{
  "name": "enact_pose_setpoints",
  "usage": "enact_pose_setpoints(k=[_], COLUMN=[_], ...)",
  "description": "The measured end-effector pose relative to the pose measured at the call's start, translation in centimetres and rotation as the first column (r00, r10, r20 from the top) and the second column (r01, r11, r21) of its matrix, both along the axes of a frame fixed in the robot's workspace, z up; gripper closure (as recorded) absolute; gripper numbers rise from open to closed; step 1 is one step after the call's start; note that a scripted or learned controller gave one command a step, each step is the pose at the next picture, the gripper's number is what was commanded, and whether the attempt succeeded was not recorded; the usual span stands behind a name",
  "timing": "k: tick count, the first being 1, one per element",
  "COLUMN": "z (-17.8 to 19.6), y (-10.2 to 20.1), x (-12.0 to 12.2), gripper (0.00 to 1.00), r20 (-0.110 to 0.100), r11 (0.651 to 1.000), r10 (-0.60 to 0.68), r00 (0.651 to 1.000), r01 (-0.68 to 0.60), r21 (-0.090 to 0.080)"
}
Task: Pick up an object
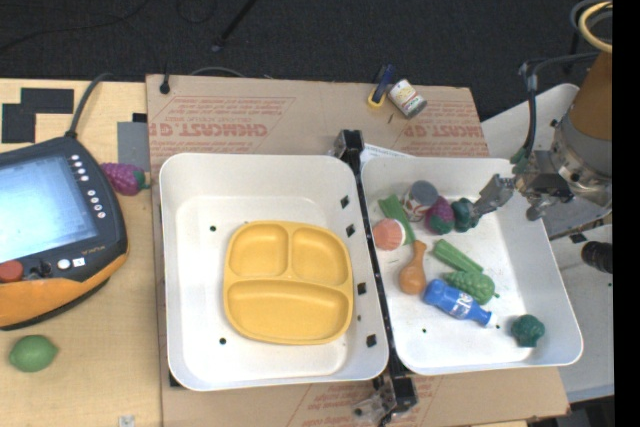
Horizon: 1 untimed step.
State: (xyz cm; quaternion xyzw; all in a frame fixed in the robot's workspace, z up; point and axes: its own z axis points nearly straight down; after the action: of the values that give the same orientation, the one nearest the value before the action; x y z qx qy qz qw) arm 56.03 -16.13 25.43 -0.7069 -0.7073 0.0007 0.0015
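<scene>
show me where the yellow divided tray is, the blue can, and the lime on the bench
yellow divided tray point(289, 281): camera view, on the ridge between its compartments, in the left bin.
blue can point(457, 301): camera view, on its side wall, in the right bin.
lime point(33, 353): camera view, on its top, outside the bins at lower left.

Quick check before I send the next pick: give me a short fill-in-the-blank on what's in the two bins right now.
1. The yellow divided tray lies in the ____ bin.
2. The blue can lies in the ____ bin.
3. The yellow tray has ____ compartments.
4. The gripper hovers beside the dark teal toy in the ____ bin.

Missing words: left; right; three; right
</scene>
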Motion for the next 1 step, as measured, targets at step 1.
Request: enact_pose_setpoints(k=[1], z=[-16.85], y=[5.81], x=[-7.1], gripper=[0.0], r20=[-0.015], r11=[1.0], r10=[-0.002], r00=[1.0], r01=[0.002], r21=[0.006])
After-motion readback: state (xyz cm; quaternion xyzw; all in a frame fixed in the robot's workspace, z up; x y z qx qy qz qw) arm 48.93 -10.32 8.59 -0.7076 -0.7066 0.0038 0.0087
